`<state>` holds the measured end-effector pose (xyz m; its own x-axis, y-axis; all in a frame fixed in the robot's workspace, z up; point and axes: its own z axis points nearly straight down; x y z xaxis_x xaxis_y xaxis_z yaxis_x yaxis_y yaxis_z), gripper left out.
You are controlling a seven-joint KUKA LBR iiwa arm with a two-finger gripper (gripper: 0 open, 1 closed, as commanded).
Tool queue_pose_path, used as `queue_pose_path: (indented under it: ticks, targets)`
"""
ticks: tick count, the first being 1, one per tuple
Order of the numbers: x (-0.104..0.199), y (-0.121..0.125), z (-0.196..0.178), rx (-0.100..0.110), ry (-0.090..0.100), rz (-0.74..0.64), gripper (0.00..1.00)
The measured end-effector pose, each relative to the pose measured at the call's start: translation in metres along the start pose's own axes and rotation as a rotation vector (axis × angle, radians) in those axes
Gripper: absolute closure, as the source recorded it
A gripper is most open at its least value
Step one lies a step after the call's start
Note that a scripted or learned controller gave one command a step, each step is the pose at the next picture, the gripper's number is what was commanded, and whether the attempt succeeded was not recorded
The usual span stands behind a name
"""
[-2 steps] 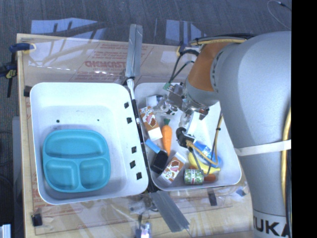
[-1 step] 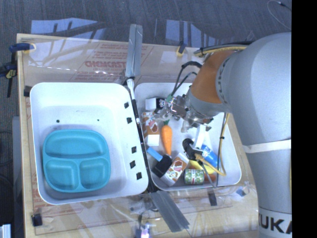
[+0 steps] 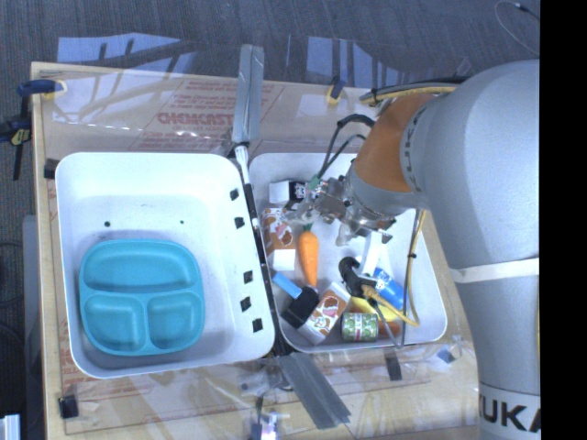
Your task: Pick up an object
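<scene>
Arm (image 3: pixel 486 200) overhead | tool (image 3: pixel 344 214) above right bin (image 3: pixel 431 324) clutter, grip state unclear | step: approach | next: descend onto carrot (image 3: pixel 308 255)

The arm (image 3: pixel 486 200) is a thick, smooth cylinder of pale grey with a soft sheen. A thin, lighter seam rings it lower down, and dark "KUKA" lettering (image 3: pixel 507 417) stands near its base. Above the wrist sits a rounded orange band (image 3: pixel 385 154), followed by a short grey collar. Black cables (image 3: pixel 347 145) loop out from the band's far side, and a yellow cable (image 3: pixel 408 90) runs along its top. The gripper (image 3: pixel 344 214) is a cluster of small grey and silver metal parts with dark fittings; its details are too small to tell.
</scene>
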<state>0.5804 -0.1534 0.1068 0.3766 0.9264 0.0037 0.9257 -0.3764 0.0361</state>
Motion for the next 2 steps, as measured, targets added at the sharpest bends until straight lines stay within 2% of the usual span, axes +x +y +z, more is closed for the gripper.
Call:
queue_pose_path:
  ticks: [1,2]
  targets:
    - [0.028,0.015,-0.12,0.039,-0.005,0.067,0.0]
    - [0.011,0.001,-0.006,0.019,0.002,0.09,0.0]
